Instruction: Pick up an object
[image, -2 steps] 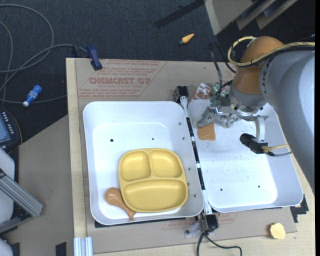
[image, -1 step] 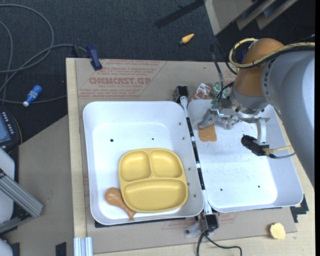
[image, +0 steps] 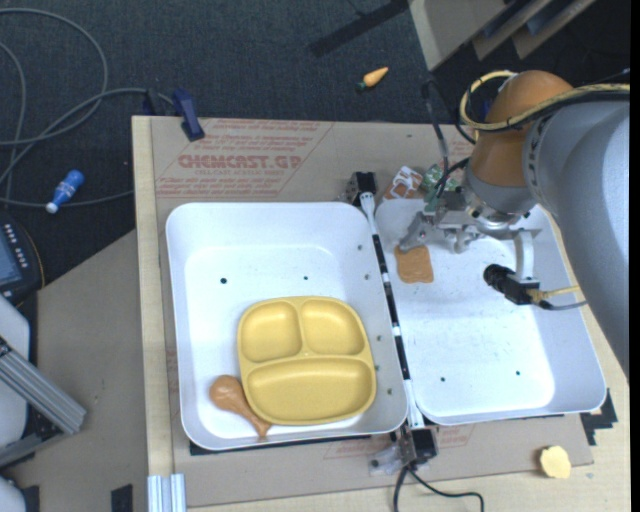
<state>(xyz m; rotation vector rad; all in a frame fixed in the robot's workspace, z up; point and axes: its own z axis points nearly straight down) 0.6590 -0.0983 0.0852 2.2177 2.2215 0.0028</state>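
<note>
One flat tan-brown slice (image: 414, 265) lies in the right bin (image: 480, 360) under the hand (image: 425, 236), whose grip I cannot tell

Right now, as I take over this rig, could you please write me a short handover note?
Gripper: low in the right bin, at its far-left corner, right above the brown toast-like piece. I cannot tell whether the fingers are open or shut.
Things: the brown piece lies flat on the right bin's floor by the divider. The yellow divided plate sits in the left bin, with a tan drumstick-shaped toy touching its near-left edge.
Done: nothing visibly lifted.
Left: grasp and raise one object, likely the brown piece.
</note>
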